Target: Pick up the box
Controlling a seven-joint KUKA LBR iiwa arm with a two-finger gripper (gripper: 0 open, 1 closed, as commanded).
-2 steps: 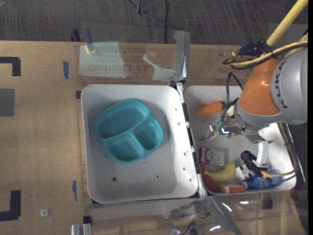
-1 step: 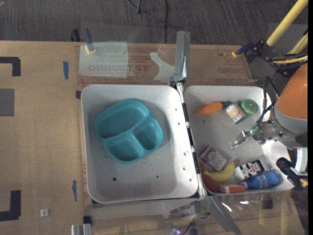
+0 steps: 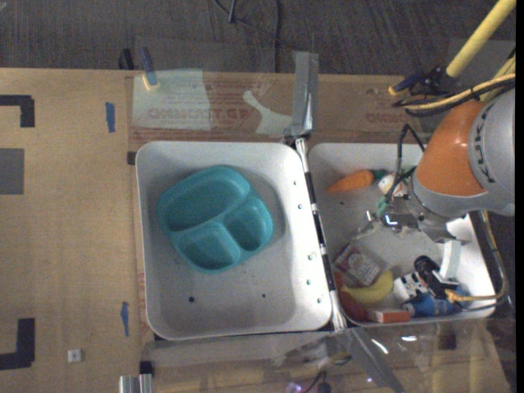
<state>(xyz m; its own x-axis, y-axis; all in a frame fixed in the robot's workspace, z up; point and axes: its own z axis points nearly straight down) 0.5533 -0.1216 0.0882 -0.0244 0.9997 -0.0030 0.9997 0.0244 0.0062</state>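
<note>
A small pale box (image 3: 358, 264) with a reddish label lies tilted in the right bin (image 3: 327, 219), near its left wall and just above a yellow banana (image 3: 370, 289). My gripper (image 3: 388, 217) hangs over the middle of the right bin, up and to the right of the box and apart from it. The grey arm with its orange band (image 3: 455, 159) reaches in from the right and hides part of the bin floor.
An orange carrot (image 3: 352, 181) lies at the back of the right bin. A flat red item (image 3: 386, 315) and a blue and white item (image 3: 423, 304) sit along its front wall. A teal divided plate (image 3: 214, 217) lies in the left bin (image 3: 246, 309).
</note>
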